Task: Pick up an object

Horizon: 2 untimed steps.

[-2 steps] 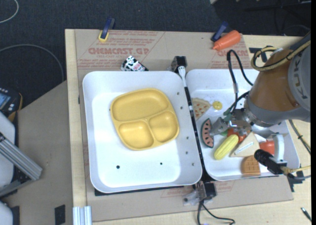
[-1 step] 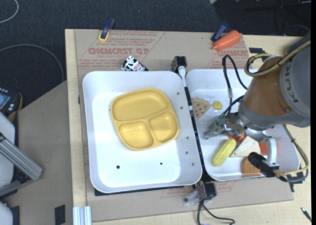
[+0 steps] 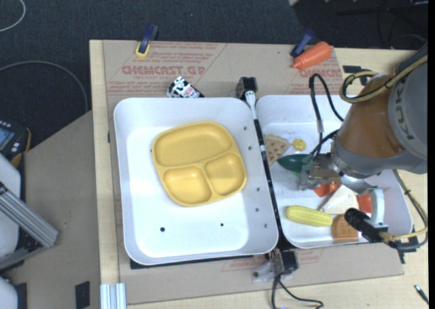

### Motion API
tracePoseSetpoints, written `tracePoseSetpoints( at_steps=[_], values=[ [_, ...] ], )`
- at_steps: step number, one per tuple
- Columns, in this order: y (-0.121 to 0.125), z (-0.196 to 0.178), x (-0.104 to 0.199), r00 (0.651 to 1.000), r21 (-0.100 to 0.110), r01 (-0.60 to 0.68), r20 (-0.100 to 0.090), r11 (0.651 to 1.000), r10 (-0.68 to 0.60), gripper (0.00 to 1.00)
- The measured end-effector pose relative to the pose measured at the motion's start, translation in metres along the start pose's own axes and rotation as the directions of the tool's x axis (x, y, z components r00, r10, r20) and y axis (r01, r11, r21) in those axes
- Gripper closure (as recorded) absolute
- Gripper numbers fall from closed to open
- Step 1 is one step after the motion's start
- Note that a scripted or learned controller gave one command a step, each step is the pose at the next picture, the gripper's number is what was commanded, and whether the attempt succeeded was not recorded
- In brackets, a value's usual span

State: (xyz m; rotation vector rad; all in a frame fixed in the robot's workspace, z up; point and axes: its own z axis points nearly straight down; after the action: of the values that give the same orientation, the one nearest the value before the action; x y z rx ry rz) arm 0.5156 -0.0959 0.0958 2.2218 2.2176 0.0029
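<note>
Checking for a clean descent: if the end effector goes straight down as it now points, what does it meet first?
Probably the green toy just under the end effector, with a red piece close beside it. Depth is unclear from this slanted view, so it could land on the bin floor instead.

One fixed camera is looking down at a slant on both bins (image 3: 129, 185), the arm (image 3: 380, 131) entering from the right
</note>
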Motion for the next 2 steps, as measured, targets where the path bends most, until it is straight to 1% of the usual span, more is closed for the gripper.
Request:
tracePoseSetpoints(
  at_steps=[2],
  values=[
    [0.016,-0.094,-0.008,1.0,-0.003,0.003,0.001,1.0,-0.003,1.0]
  ],
)
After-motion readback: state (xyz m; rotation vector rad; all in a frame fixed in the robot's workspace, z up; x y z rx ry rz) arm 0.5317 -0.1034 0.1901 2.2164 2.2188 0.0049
